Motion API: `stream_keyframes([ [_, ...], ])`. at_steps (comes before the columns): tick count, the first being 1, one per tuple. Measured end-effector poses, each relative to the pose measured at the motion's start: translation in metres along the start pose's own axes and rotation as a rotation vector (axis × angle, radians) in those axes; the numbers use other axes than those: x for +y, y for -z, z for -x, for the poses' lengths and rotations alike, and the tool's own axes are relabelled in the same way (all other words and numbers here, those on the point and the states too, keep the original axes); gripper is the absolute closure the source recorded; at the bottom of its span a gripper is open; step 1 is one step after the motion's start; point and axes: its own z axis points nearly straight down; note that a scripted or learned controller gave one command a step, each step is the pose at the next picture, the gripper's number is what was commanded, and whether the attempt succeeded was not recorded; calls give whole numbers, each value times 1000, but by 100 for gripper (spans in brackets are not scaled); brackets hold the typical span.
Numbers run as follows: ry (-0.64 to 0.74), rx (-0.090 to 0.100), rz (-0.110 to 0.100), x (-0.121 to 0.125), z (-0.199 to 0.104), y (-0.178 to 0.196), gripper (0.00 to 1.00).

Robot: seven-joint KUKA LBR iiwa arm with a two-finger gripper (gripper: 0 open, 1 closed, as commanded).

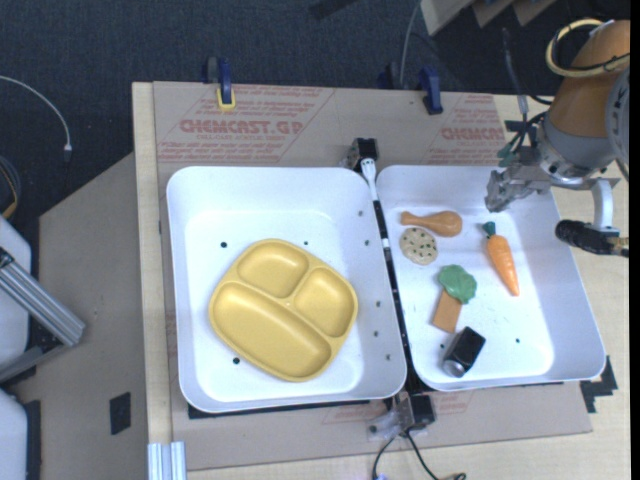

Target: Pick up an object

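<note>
On the worktop (290,118), two shallow white bins sit side by side. The left bin (190,268), in the middle of the frame, holds a yellow divided plate (284,308) lying flat and turned at a slant. The right bin (570,308) holds the small objects: a toy chicken drumstick (433,222) near its upper left, a round cookie (419,245) just below and touching or nearly touching it, a toy carrot (500,260) with a green top lying lengthwise to the right, a green leafy piece (458,283) resting on the upper end of an orange block (447,312), and a small black object (463,351) near the bin's lower edge. The grey arm (590,118) with its orange band reaches in from the upper right of the frame, and its pincer (500,192) hangs over the upper part of the right bin, just above and beside the carrot's green top and to the right of the drumstick. Nothing is seen between its fingers, and whether they are parted or closed cannot be told from this slant. A black part of the arm (585,235) juts out at the right rim of the bin.
</note>
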Motion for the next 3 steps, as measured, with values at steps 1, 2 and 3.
stream_keyframes([
  [1, -2, -2, 5, -6, -1, 61, 100],
  [2, 0, -1, 5, -5, -9, 110, 100],
  [3, -1, -1, 4, -3, -9, 150, 100],
])
